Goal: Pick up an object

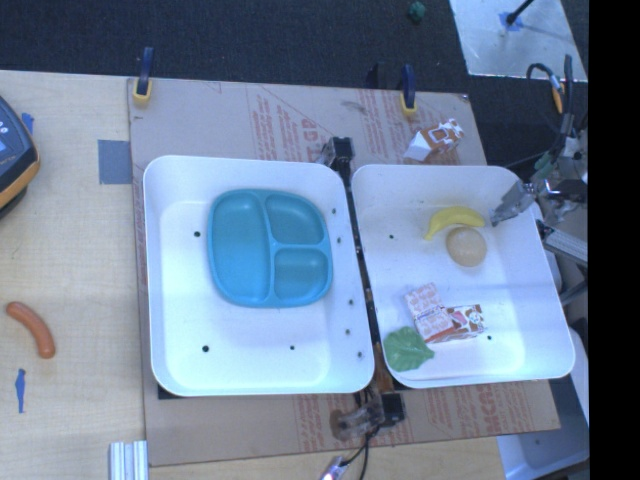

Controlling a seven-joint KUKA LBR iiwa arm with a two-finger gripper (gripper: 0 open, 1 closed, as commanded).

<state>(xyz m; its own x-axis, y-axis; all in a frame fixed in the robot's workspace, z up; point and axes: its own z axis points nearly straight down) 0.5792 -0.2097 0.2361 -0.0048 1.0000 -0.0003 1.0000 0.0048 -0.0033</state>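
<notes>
We see the gripper (505,211) at the right bin's upper right edge, its metal tip angled down and to the left; whether it is released or clenched we cannot tell. Nothing is visibly held. The nearest candidate is the curved yellow plastic banana (453,219), lying just left of the tip in the shallow white right-hand bin (520,353), its long axis running roughly left to right with the ends drooping. Touching its lower side sits a round, pale cream ball-like object (466,246). We judge the reach to be short, leftward and down. The banana looks smooth and slim, and it could slide against its round neighbour.
</notes>
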